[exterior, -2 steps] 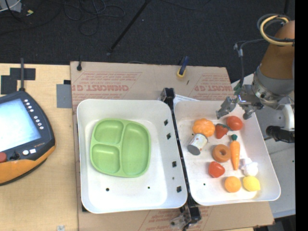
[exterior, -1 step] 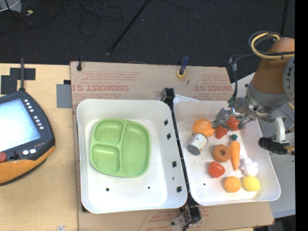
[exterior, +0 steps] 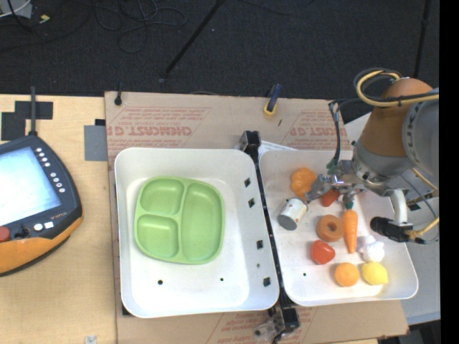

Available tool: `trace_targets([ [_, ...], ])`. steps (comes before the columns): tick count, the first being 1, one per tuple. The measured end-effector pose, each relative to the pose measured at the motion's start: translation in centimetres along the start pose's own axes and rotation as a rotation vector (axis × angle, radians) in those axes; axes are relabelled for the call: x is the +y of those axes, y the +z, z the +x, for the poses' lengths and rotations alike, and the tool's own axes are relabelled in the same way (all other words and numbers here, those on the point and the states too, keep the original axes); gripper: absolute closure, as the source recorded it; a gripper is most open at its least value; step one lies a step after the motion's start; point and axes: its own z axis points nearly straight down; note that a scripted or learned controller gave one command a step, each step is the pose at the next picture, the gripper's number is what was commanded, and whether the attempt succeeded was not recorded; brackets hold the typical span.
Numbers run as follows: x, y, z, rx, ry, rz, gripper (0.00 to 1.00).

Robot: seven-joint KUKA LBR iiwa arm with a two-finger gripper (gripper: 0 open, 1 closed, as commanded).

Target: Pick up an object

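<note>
In the right bin (exterior: 401, 289) | carrot (exterior: 350, 231) laid with long axis running near-to-far, thin end toward the near rim, beside the doughnut (exterior: 330, 228) | gripper (exterior: 332, 185) seen just above the carrot's far end; jaw opening cannot be told, nothing seen held

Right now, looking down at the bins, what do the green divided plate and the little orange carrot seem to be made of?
The green divided plate with three compartments looks like moulded plastic: one even colour, a soft sheen, rounded ridges. The small orange carrot looks like toy plastic, possibly rubber: smooth and uniformly bright. The shallow white bin under the plate seems plastic too, matte, with rounded corners.
</note>
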Motion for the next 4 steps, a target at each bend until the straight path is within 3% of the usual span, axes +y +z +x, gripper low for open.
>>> trace_targets([
  [1,0.0,2.6,0.3,-0.001,-0.001,-0.002,0.0],
  [2,0.0,1.4,0.2,0.0,0.002,-0.003,1.0],
  [4,0.9,-7.8,-0.9,-0.003,0.003,-0.01,1.0],
])
